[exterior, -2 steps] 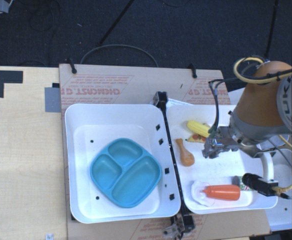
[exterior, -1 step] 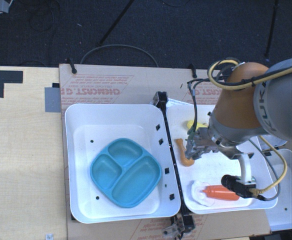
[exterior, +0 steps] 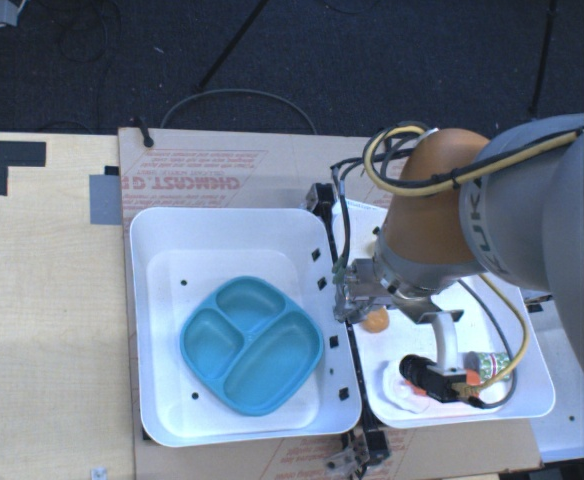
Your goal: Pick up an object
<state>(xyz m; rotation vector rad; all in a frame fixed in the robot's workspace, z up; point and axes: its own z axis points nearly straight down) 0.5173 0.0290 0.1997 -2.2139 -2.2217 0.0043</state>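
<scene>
Gripper [exterior: 357, 303], finger state indeterminable, hangs over the right bin [exterior: 532, 393] at its left wall; small orange object [exterior: 375, 319] just beside and below it; risk: closing off-centre, object rolls away

Light is bright and even from above. The white bins [exterior: 227, 230] nearly wash out, and the orange band [exterior: 437, 203] carries a soft sheen. The arm [exterior: 532, 208] casts little shadow. The floor beyond stays dark. Focus is slightly soft throughout.

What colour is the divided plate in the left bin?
Light blue plate, clearest in the camera view.
</scene>
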